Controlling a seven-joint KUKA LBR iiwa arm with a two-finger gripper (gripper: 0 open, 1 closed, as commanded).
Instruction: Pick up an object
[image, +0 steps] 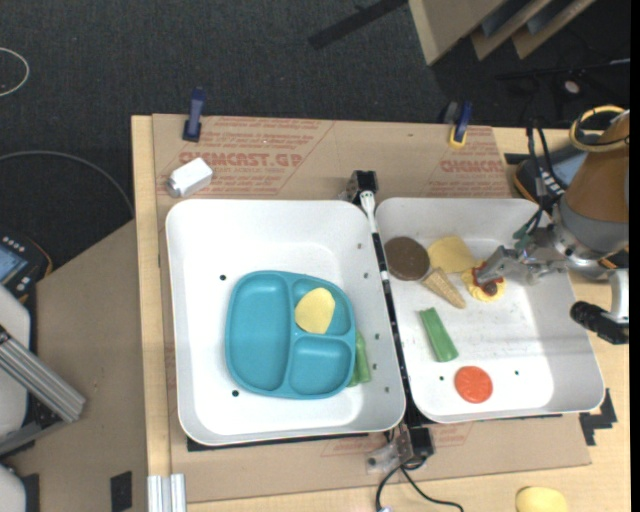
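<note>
Brown disc, yellow piece and tan wedge are crowded beside the small red-yellow object under the gripper; grip state cannot be told.

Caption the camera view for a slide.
Gripper lowered over a small red and yellow item in the right bin; blue divided tray in the left bin.
</note>
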